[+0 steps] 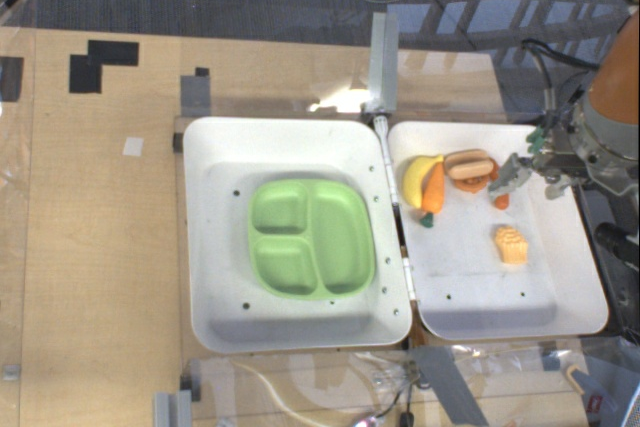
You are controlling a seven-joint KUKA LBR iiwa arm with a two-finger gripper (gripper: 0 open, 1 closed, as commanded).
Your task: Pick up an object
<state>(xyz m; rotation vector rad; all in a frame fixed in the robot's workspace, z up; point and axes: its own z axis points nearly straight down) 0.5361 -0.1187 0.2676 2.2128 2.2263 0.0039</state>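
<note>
In the right bin (pixel 560 305) sit the pickable pieces: a hot dog (pixel 470 169) near the far wall, a banana (pixel 416 179) and carrot (pixel 433 190) touching each other beside it, and a small orange item (pixel 511 245) apart, nearer the middle. The gripper (pixel 512 177) hangs just right of the hot dog, over a small red piece (pixel 502 202); whether it grips anything, I cannot tell. The left bin (pixel 210 215) holds a green divided plate (pixel 311 237).

Plate (pixel 310 237) in left bin (pixel 205 315); banana (pixel 416 177), carrot (pixel 433 188) in right bin (pixel 570 310).
</note>
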